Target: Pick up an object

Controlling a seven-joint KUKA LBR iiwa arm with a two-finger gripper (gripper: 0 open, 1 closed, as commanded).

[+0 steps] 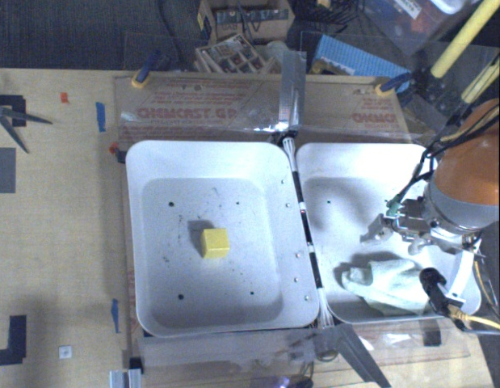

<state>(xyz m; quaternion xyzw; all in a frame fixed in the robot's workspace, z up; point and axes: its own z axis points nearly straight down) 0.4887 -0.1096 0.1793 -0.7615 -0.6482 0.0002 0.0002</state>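
We are looking down on two white bins sitting side by side on the tabletop (56, 241). The left bin (153, 168) is holding a small yellow block (216, 242), lying near its middle with its faces turned a little askew to the bin walls. The right bin (346, 164) is holding a crumpled pale cloth (391, 285) along its near wall, its long axis running left to right.

Our arm (468, 176) is reaching in from the right and hanging over the right side of the right bin. The jaws (395, 225) are pointing left and downward, above the bin floor, and we cannot tell from this angle whether they are open or closed. We are seeing nothing between them.

The relation we are working from is this: the cloth is lying just on the near side of the jaws, close beneath them, while the yellow block is well apart to the left, across the divider between the bins. We are judging the cloth to be the nearer target, so a short move toward the near wall and down would likely bring the jaws across its narrow width. Soft folds may slip out.
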